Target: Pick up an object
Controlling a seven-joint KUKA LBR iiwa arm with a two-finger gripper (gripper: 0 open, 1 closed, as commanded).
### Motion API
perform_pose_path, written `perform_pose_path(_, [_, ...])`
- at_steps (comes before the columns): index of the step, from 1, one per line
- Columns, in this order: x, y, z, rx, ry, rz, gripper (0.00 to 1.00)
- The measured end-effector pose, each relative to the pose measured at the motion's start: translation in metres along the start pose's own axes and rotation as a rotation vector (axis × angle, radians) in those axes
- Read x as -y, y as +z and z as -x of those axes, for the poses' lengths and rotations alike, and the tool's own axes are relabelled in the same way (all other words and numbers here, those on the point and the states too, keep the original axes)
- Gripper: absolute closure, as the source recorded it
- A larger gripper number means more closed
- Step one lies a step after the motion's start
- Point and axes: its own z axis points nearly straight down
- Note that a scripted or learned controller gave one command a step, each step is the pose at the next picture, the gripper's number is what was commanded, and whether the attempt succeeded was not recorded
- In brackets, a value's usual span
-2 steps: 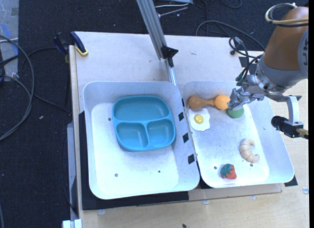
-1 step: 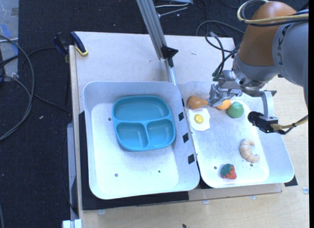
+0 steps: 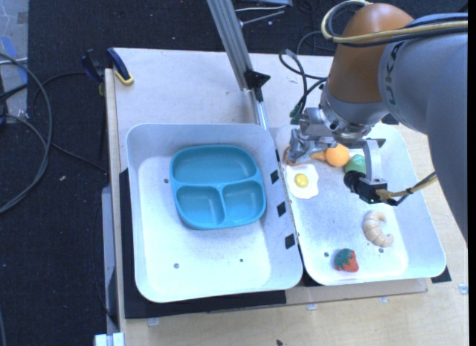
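Observation:
My gripper (image 3: 296, 151) hangs low over the far left corner of the right bin (image 3: 416, 240), just above a fried egg toy (image 3: 302, 182). An orange fruit (image 3: 337, 156) lies right beside the gripper, with a small green piece (image 3: 357, 163) next to it. A pale croissant (image 3: 377, 229) rests in the middle right of the bin. A red strawberry with a green top (image 3: 345, 260) sits near the front edge. The wrist hides whatever lies directly beneath it.
The left bin (image 3: 149, 263) holds a blue divided plate (image 3: 219, 186). A slanted metal pole (image 3: 230, 32) rises behind the bins. A black cable fitting (image 3: 368, 187) hangs off the wrist over the right bin. The grey arm (image 3: 424, 62) covers the bin's far right.

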Motion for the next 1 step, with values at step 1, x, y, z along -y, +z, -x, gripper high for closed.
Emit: perform_pose_path(1, [-0.0088,-0.0117,-0.0472,0.000,0.000,0.003,1.00])
